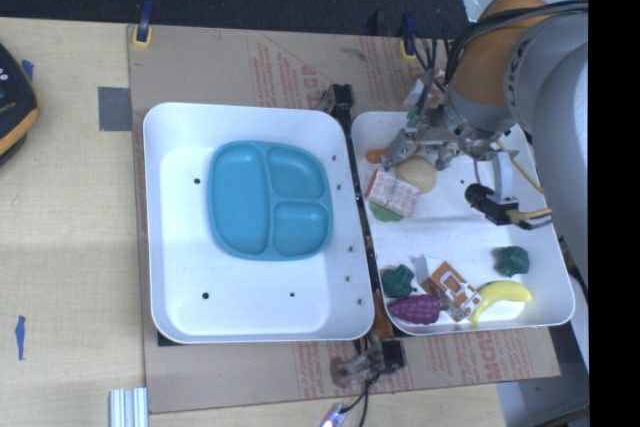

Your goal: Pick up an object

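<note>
A pale, rounded object [418, 177] lies in the back part of the right bin [455, 225], touching a small printed packet [391, 195] on its left; an orange bit [374, 155] sits just behind them near the bin's wall. The pincer [425, 151] hangs right over this cluster, its metal parts low and close to the pale object, but how far its fingers are parted cannot be told from this angle, and nothing can be seen gripped between them. The grey arm [545, 65] with its orange band comes in from the right above it.

Along the near wall of the same bin lie a dark green piece [397, 280], a purple item [414, 310], a brown-and-white packet [453, 287], a yellow banana [500, 298] and another green lump [513, 260]. The left bin [180, 305] holds a blue divided plate [270, 199].

By my judgement the pick is at the reaching or closing stage: the arm is in place over a target, yet everything rests on the bin floor. Securing a hold and lifting remain.
</note>
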{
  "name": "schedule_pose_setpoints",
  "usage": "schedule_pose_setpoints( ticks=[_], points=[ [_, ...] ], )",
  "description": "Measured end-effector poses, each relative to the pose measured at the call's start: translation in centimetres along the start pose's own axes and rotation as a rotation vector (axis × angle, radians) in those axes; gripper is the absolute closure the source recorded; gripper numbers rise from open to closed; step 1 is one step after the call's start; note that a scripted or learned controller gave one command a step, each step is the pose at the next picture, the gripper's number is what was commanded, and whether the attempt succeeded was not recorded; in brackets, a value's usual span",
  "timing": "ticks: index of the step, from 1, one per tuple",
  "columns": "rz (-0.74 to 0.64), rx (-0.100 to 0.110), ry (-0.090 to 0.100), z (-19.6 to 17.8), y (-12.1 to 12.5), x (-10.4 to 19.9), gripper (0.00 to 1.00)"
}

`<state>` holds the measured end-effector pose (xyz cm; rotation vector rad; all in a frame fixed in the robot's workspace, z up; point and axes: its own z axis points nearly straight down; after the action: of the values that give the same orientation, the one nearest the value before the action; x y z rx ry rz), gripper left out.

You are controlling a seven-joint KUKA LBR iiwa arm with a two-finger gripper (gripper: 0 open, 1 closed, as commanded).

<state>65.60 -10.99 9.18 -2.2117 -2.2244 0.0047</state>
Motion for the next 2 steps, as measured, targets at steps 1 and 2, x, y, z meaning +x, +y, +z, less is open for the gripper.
schedule_pose_setpoints(
  ticks=[1,2],
  points=[
    [0.001,0.001,0.000,0.0,0.0,0.3,0.00],
    [0.004,-0.004,-0.002,0.0,0.0,-1.0,0.00]
  ],
)
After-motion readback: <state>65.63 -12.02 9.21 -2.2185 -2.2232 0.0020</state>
